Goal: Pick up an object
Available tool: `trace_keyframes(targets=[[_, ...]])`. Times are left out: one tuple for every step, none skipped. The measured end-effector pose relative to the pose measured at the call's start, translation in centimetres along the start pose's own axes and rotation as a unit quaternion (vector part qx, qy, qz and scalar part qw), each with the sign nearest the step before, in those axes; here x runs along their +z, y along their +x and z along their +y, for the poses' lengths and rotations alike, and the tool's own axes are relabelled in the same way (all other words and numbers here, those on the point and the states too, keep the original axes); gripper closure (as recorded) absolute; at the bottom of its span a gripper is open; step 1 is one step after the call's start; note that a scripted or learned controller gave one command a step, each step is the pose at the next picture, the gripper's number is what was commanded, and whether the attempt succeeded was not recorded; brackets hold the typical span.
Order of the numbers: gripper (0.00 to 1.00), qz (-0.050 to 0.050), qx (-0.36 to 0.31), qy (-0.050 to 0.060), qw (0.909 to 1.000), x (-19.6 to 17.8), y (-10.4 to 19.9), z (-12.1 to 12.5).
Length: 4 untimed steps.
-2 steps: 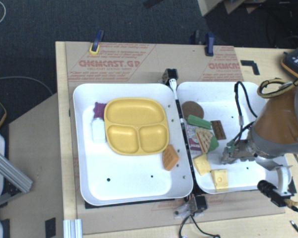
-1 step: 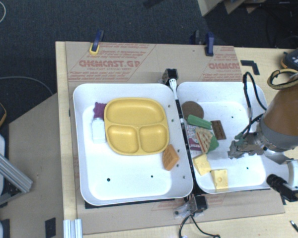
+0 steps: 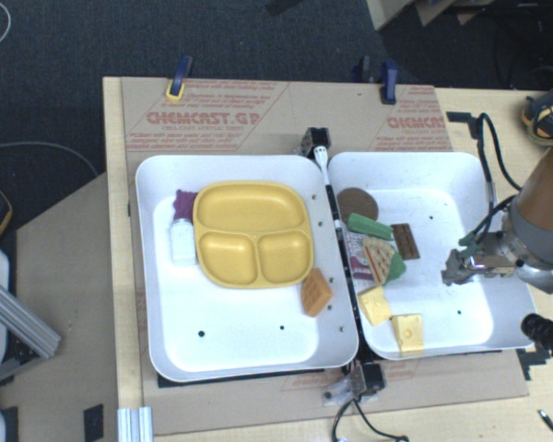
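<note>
My gripper (image 3: 459, 270) hangs over the right part of the right bin (image 3: 442, 178), above bare white floor, with nothing visible between its fingers. A cluster of toy food lies to its left: a brown disc (image 3: 357, 202), a green piece (image 3: 370, 226), a dark brown bar (image 3: 405, 240), a waffle-like cracker (image 3: 381, 261) and two yellow cheese blocks (image 3: 374, 306) (image 3: 407, 331). The left bin (image 3: 152, 247) holds a yellow divided plate (image 3: 252, 231), an orange-brown piece (image 3: 316, 293), a purple item (image 3: 184, 203) and a white bottle (image 3: 182, 243).
The two bins meet along a ridge near the centre, with a black clip (image 3: 314, 141) at its far end. Blue clamps (image 3: 388, 81) and a yellow-tipped clamp (image 3: 177, 83) hold the cardboard at the back. Cables run along the right side.
</note>
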<state>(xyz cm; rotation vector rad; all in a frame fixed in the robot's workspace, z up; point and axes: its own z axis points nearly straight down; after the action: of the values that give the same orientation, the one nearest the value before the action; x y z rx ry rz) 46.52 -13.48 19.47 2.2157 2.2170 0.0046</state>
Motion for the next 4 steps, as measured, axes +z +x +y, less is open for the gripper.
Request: trace_keyframes(targets=[[1.0,0.0,0.0,0.001,1.0,-3.2,0.0,0.2],[1.0,0.001,-0.002,0.002,1.0,-2.7,3.4,2.9],[1.0,0.002,-0.003,0.002,1.0,-1.7,7.6,6.1],[1.0,0.002,-0.002,0.001,1.0,-2.8,11.3,8.4]])
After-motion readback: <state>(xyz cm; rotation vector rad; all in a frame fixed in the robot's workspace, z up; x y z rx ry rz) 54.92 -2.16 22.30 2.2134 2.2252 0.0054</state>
